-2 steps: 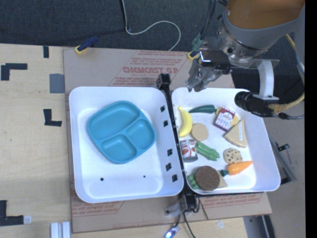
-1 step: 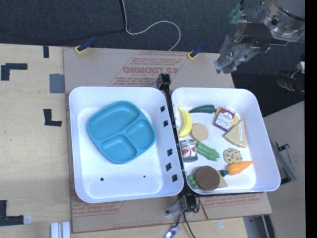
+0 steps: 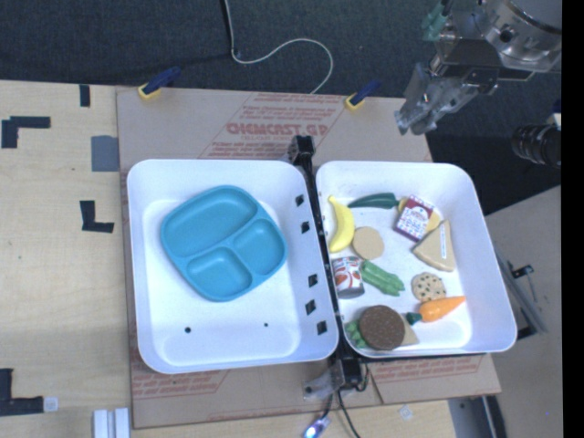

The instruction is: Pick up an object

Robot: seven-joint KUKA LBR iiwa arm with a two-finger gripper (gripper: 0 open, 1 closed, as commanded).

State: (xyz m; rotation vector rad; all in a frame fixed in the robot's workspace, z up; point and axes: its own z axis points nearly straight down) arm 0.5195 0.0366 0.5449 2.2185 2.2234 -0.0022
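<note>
Wooden bench bearing two white bins (image 3: pixel 137 245); gripper (image 3: pixel 422 109) poised above far edge of right bin, finger state impossible to tell, nothing seen held; nearest candidate, red box (image 3: pixel 413 217), lying near-side and just below, among banana (image 3: pixel 339 224) and carrot (image 3: pixel 440 308)

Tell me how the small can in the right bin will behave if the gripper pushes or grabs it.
The can lies on its side, so a push would likely roll it. It looks rigid and smooth, possibly slippery. The banana and green pod crowd it, so grabbing may jostle them.
</note>
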